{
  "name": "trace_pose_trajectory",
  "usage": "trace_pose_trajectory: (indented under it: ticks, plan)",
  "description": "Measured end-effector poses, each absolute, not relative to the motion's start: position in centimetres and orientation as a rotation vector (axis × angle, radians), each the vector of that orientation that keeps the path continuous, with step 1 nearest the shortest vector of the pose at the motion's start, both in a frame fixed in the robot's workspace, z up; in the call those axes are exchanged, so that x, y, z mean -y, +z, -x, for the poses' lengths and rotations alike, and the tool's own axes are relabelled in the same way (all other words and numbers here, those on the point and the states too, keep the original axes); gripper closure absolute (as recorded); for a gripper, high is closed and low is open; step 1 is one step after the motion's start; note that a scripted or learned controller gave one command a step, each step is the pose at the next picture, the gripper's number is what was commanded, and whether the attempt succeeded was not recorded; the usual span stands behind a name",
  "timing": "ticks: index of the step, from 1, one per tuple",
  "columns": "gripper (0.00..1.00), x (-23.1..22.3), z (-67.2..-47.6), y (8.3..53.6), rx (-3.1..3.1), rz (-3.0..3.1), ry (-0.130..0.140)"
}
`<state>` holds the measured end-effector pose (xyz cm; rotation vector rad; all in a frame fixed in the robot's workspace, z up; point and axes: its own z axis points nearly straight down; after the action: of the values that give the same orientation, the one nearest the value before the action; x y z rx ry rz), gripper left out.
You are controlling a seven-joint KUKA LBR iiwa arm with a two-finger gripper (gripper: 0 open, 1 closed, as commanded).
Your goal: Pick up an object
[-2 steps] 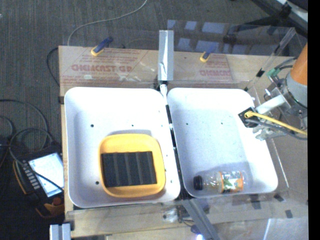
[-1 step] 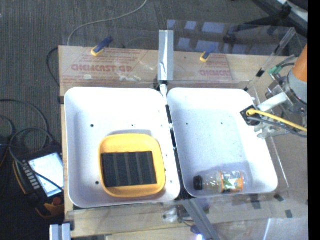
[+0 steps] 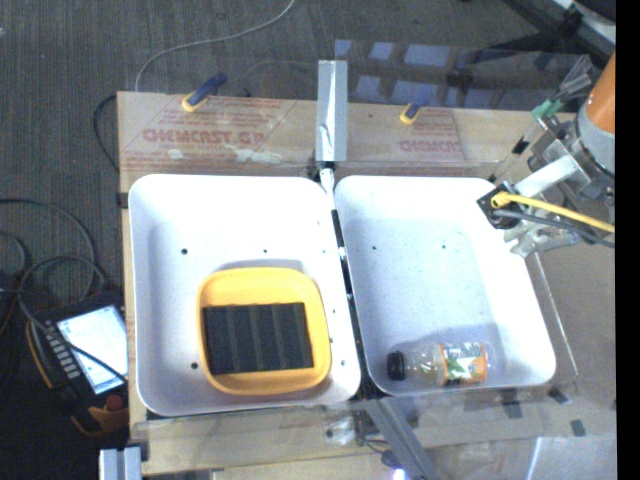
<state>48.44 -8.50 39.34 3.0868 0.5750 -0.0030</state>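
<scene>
A small plastic bottle with a black cap and an orange-green label lies on its side near the front wall of the right bin. A yellow square object with a black ribbed middle rests in the front of the left bin. My gripper hangs over the right bin's far right rim, well behind and to the right of the bottle. Nothing can be seen held in it.
The two white bins sit side by side on a wooden board, with a metal divider post at the back between them. Cables and a tablet lie on the floor to the left.
</scene>
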Motion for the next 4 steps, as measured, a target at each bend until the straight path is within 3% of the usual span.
trace_pose_trajectory:
  ticks: [2,3,4]
  plan:
    - [1.00,8.6,-48.5,41.1,-0.572,-3.083,-0.014]
    - [1.00,9.7,-48.4,32.3,-0.964,-2.991,-0.006]
    - [1.00,8.4,-48.4,37.0,-0.365,-3.119,-0.003]
